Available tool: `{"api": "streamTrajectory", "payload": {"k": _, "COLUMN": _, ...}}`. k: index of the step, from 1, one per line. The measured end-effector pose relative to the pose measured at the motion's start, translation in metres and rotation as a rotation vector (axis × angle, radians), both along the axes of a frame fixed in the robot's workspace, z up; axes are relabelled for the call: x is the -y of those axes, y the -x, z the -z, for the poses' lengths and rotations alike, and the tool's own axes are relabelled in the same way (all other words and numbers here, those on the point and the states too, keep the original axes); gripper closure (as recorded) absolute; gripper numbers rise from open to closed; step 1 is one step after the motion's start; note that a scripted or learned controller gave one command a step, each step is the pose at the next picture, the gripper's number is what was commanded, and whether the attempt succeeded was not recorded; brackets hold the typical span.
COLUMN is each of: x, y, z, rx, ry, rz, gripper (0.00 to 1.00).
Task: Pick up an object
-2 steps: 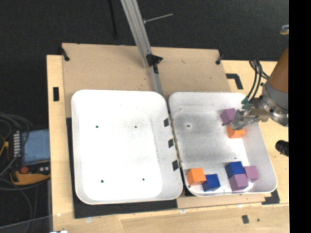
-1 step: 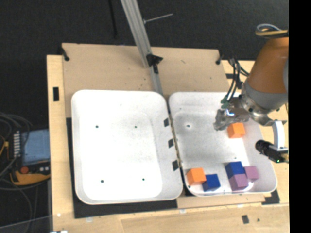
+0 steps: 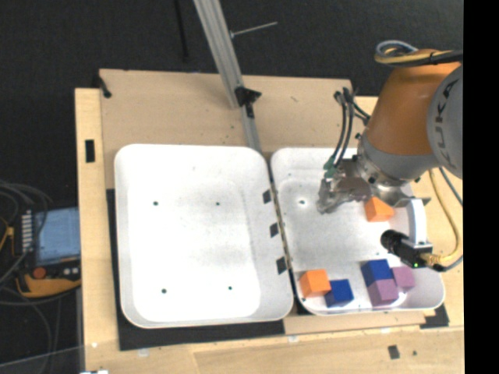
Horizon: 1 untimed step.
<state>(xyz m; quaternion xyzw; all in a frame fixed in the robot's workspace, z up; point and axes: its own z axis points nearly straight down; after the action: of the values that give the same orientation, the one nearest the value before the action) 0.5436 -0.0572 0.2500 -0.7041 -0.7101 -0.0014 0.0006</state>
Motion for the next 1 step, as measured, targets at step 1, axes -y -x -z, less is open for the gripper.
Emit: {"api": "streamTrajectory", "payload": {"k": 1, "x": -0.0462, "y": 0.0155, "z": -0.0006, "rx": -0.001, "ry": 0.001, "rz": 0.002, "gripper": 1.0}}
